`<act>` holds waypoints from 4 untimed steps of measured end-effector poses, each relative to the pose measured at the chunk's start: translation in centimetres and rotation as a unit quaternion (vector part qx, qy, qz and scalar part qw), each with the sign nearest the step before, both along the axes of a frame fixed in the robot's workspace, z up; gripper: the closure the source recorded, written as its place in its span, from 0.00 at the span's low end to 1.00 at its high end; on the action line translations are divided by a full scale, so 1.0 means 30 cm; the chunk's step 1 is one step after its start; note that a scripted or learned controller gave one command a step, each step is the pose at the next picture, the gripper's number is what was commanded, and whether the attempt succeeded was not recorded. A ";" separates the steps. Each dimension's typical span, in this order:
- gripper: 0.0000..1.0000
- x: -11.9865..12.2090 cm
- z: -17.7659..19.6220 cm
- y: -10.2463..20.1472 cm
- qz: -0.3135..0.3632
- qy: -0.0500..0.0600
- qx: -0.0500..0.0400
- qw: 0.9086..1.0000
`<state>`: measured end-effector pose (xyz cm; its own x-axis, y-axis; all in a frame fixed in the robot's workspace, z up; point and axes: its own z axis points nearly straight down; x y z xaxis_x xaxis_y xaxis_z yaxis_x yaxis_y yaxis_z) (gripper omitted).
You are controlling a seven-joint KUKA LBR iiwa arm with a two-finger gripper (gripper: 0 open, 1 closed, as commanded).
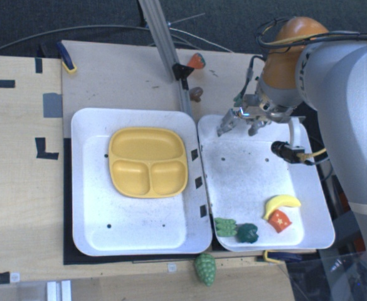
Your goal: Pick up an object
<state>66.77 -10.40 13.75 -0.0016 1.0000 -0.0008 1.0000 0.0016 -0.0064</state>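
My gripper (239,128) hangs over the far edge of the right bin (252,174), fingers spread apart with nothing between them. The objects lie at that bin's near end, well away from the gripper: a yellow banana (282,202), a small red block (280,221) touching it, and a pair of green pieces (236,229) in the near left corner. The left bin (86,168) holds a yellow divided plate (148,162).
A green bunch of grapes (204,268) lies on the bench in front of the bins. A metal pole (161,33) rises behind the bins, with a small orange item (197,60) and a brown one (196,94) near its base.
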 end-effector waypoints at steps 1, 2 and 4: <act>1.00 0.005 0.046 0.001 0.001 -0.002 0.000 1.000; 1.00 -0.004 0.191 0.014 0.000 -0.005 0.001 1.000; 1.00 0.023 0.400 0.021 0.000 -0.004 0.001 1.000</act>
<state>67.47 -9.76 25.74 -0.0019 1.0000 0.0005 1.0000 0.0019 0.0011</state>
